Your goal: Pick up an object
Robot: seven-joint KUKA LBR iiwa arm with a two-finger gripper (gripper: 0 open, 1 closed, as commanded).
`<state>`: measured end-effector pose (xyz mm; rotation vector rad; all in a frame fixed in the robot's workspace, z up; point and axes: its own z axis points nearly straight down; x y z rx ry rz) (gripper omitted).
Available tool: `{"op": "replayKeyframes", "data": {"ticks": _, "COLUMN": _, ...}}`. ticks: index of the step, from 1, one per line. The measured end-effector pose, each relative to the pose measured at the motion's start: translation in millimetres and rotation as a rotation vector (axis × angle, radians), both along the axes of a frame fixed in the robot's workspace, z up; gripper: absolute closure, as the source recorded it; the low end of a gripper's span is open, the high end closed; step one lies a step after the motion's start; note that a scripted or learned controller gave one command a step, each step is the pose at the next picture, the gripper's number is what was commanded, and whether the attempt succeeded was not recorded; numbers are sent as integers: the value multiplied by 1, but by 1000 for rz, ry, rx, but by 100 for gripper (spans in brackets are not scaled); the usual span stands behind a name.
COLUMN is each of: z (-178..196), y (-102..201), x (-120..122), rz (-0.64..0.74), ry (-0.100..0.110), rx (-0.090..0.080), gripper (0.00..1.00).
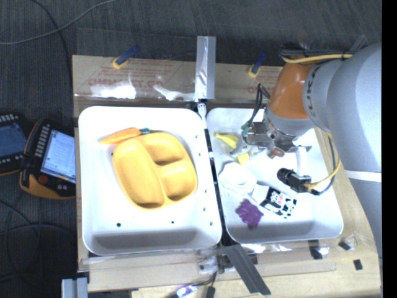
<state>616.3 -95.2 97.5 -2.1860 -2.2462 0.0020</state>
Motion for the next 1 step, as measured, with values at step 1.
{"op": "replayKeyframes", "data": {"ticks": 1, "z": 82, "y": 56, "x": -10, "rz": 109, "ry": 1, "rx": -6, "gripper": 100}}
